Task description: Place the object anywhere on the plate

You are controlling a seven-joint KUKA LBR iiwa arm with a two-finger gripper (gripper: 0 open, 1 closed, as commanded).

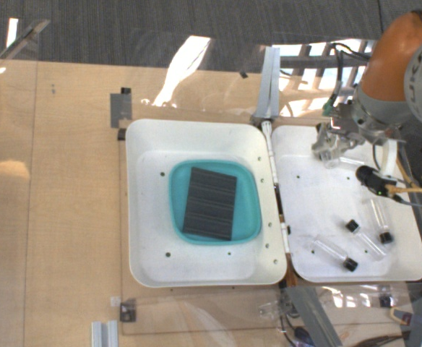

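Two shallow white plastic bins with rounded corners sit side by side on a pale wood-grain bench (52, 194). In the left bin (146, 266) lies a teal plate (177, 194), glossy and square with softly rounded corners. A dark grey slab (211, 203) rests flat on the middle of the plate. It is rectangular and matte, its top crossed by fine ridges, and it is turned slightly off square. The plate's teal rim shows on every side of it.

The grey arm, with its rounded orange band (395, 56), reaches in from the right. Its metal gripper (332, 144) is over the far edge of the right bin (305, 194), well apart from the plate. Whether it is open or closed cannot be told, and nothing can be seen in its grasp.

On the right bin's floor lie slim clear tubes with black caps, one near the front (330, 250) and one towards the right (379, 219). A small black piece (352, 226) lies between them.
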